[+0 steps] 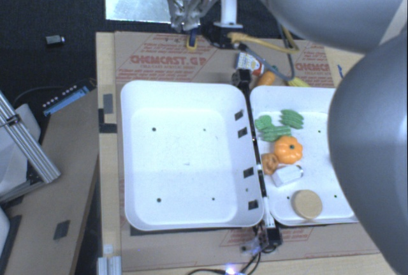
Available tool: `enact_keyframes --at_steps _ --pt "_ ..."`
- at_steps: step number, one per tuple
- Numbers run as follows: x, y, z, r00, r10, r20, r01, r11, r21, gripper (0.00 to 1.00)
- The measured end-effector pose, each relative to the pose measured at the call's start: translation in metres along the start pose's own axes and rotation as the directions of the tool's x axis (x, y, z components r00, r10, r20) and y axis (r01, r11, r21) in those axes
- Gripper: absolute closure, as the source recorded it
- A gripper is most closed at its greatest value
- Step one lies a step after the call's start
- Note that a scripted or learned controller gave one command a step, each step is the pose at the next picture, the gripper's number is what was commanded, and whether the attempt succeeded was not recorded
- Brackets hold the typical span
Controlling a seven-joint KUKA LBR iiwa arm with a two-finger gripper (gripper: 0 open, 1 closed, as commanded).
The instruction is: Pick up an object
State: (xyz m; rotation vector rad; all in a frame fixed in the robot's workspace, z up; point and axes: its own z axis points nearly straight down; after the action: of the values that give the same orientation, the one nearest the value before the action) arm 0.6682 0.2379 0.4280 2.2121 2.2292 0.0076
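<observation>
Camera view: claw (185,18) sits at top of frame, above the far edge of the desk (166,57), well apart from both bins; finger spacing cannot be told from this angle, nothing seen between them. Left bin (137,101) white. Right bin (319,98) holds a cluster near its left wall: green leafy piece (278,125), orange pumpkin (289,150) just below it, small white block (287,175) touching below, tan round disc (308,204) nearest the front edge. Grey arm (363,108) covers the bin's right part.
</observation>
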Motion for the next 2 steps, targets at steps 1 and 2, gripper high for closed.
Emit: enact_keyframes --at_steps 1,2 --pt "-0.0036 0.0003 -0.0072 1.000 0.004 0.002 -0.004 1.000 0.002 1.00" --pt "-0.0036 0.0003 -0.0120 1.000 0.003 0.002 -0.003 1.000 0.002 1.00"
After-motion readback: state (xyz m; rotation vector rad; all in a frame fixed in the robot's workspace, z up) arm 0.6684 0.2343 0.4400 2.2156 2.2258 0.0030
